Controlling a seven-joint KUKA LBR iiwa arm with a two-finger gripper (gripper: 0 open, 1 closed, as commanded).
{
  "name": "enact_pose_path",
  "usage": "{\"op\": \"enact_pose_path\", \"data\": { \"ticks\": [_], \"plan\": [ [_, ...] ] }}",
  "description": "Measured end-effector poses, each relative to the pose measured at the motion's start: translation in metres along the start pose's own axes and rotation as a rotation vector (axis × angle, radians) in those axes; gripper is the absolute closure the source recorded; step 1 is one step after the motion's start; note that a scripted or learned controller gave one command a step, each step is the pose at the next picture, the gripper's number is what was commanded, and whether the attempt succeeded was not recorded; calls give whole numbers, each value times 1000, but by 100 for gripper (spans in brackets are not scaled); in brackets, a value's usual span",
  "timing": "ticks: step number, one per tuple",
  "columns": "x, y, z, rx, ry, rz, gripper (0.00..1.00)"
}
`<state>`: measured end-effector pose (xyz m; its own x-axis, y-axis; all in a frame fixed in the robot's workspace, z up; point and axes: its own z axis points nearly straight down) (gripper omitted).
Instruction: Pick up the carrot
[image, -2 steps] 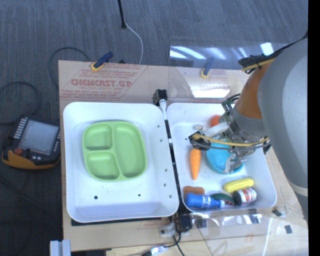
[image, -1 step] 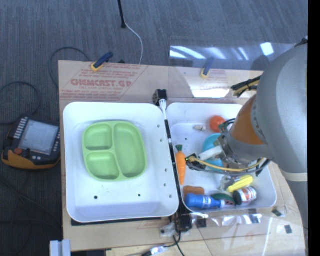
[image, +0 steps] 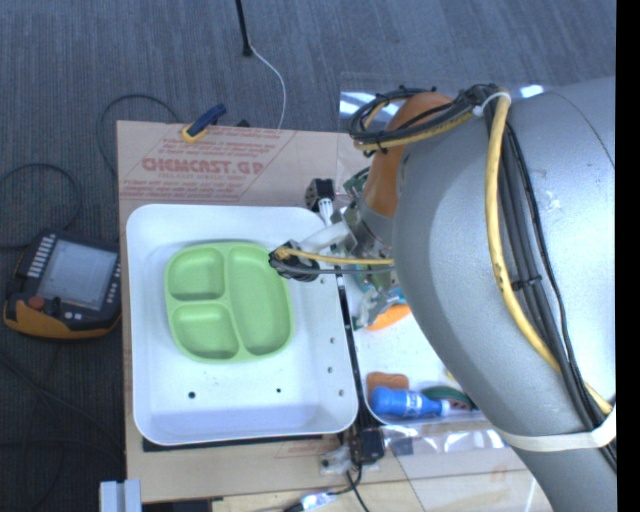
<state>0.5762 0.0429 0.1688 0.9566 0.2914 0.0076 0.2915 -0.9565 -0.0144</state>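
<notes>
Camera view, near edge first. Inspector: right bin (image: 420, 440) holds a blue bottle (image: 405, 404) and a small orange piece beside it.

Clerk: And the carrot (image: 388, 316)?

Inspector: Further back in that bin, an orange end showing just under the gripper (image: 372, 290).

Clerk: Gripped?

Inspector: Cannot tell; the arm (image: 500, 260) masks the fingers. I judge this the descent stage. Next move calls for closing squarely on the carrot. Beyond, a green plate (image: 228, 300) sits in the left bin (image: 240, 415).

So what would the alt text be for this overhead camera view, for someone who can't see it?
A large grey robot arm reaches from the right over two white bins, beside an orange carrot in the right bin. The left bin holds a green divided plate.
</notes>
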Motion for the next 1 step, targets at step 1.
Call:
{"op": "enact_pose_path", "data": {
  "ticks": [1],
  "plan": [
    [-71,36,-14,-12,-19,-157,0]
  ]
}}
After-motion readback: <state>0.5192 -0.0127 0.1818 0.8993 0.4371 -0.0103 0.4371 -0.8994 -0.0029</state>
